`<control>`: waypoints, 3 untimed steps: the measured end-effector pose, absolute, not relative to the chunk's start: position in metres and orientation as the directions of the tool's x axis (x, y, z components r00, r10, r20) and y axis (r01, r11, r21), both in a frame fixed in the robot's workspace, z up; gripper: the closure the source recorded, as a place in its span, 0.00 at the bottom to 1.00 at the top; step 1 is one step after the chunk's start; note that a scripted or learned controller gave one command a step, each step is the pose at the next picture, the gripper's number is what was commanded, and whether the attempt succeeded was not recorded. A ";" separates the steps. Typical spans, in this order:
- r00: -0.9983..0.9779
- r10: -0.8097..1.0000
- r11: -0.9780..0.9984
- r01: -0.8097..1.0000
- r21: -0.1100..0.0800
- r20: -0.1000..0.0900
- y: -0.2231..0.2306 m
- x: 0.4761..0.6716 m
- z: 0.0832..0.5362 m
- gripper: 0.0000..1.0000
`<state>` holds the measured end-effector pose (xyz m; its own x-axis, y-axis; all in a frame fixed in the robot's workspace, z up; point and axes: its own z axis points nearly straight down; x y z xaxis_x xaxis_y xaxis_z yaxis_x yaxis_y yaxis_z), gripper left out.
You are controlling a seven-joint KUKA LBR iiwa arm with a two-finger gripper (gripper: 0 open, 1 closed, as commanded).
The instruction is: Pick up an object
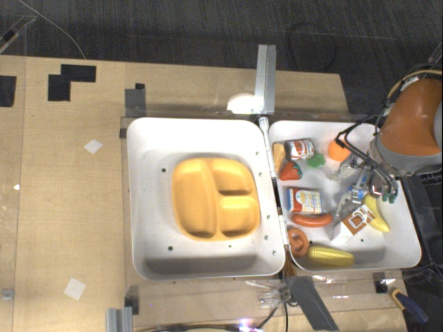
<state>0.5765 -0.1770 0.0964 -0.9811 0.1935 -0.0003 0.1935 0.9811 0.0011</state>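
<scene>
- Left shallow white plastic bin: holds one item, the sectioned tray below; a wide bare floor surrounds it.
- Right shallow white plastic bin: holds the toy clutter; any candidate for pick-up lies here, under the arm's reach.
- Grey arm with orange band: enters from the right and hangs over the right bin's far corner.
- Yellow moulded plastic tray with three compartments: sits mid-floor of the left bin. Judged stiff, light and smooth; broad, so only a rim would take a pinch.
- Two-finger gripper: low over the right bin's middle, amid cables. Finger state cannot be told; nothing is seen held.
- Small printed white carton with blue and red label: lies flat beside the dividing wall. Judged light, thin-walled, crushable; take it across its short sides.
- Red toy sausage: touches the carton's near edge. Judged light, rounded, slippery; grip mid-length.
- Yellow toy corn-like piece: lies along the near wall, well apart from the gripper. Likely hollow and apt to roll.
- Yellow toy banana: just beside the gripper, over a small brown-and-white card. Judged light and curved; pinch across its middle.
- Small tin with red label: near the far wall. Judged rigid and round, and it may slip.
- Orange toy fruit: close under the arm.
</scene>
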 end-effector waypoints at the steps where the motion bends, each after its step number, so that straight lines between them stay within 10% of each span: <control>1: -0.947 0.321 0.947 0.321 0.001 -0.011 -0.204 0.598 0.104 0.00; 2: -0.906 0.424 0.906 0.424 0.003 -0.011 -0.204 0.648 0.088 0.00; 3: -0.908 0.418 0.909 0.418 0.006 -0.024 -0.203 0.652 0.104 1.00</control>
